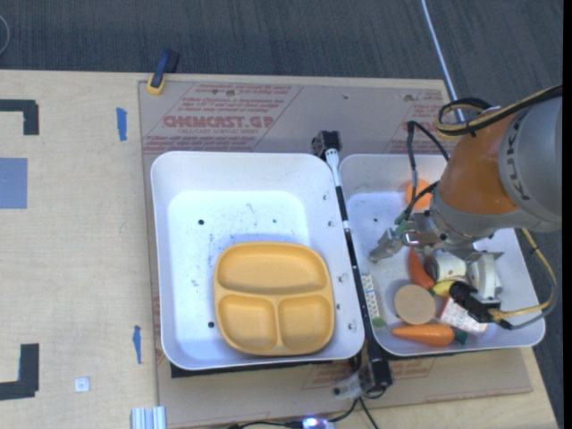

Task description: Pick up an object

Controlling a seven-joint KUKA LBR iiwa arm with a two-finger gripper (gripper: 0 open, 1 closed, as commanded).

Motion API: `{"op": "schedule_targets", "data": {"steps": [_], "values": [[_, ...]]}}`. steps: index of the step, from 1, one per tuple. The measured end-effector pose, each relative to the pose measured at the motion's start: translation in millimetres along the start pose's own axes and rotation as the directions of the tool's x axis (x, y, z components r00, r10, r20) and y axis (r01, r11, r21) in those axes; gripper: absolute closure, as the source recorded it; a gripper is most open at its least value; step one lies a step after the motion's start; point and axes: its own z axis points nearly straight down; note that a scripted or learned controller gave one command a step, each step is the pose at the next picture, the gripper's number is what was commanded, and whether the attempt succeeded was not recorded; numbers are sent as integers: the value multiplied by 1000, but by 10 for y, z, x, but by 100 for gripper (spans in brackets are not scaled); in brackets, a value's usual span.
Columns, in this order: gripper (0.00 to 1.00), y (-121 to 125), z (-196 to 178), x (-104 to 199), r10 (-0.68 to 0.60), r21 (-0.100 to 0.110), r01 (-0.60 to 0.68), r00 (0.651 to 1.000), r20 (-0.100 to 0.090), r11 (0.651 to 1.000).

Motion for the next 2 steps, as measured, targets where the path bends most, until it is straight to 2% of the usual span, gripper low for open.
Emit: {"op": "schedule_targets", "data": {"steps": [1,2], "values": [[100,16,-110,-4,1,-5,-1,1000,1,1000],[100,-731,-986,845,-1,5,1,1000,-2,1000]]}}
